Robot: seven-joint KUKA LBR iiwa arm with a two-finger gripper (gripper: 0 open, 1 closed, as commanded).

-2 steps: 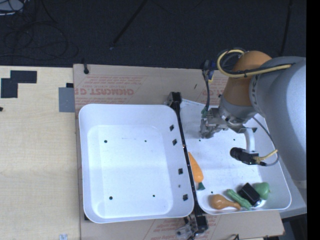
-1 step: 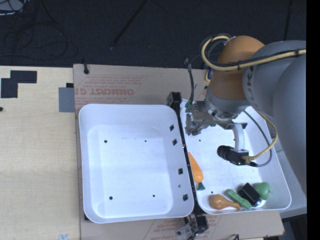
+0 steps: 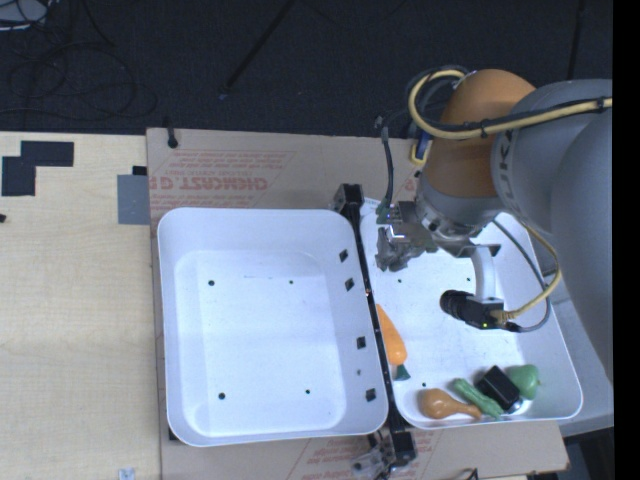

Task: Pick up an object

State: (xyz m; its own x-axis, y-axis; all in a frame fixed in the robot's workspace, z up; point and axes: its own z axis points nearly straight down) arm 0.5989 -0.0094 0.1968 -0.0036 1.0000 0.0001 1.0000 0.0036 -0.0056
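My gripper [image 3: 394, 255] hangs over the far left part of the right bin [image 3: 565, 368], close to the divider between the bins. An orange carrot-like object [image 3: 393, 340] lies against the right bin's left wall, some way nearer the front than the gripper. In the front right corner sit a tan pear-shaped object [image 3: 445, 403], a long green piece [image 3: 477, 397], a black block [image 3: 497, 386] and a green rounded object [image 3: 524, 377]. I see nothing held at the gripper.
The left bin [image 3: 180, 268] stands beside the right one, with a black divider strip [image 3: 365, 298] between them. A small dark green bit [image 3: 400, 372] lies near the carrot. The arm's cables [image 3: 500, 313] and a black fitting [image 3: 466, 306] hang over the right bin.
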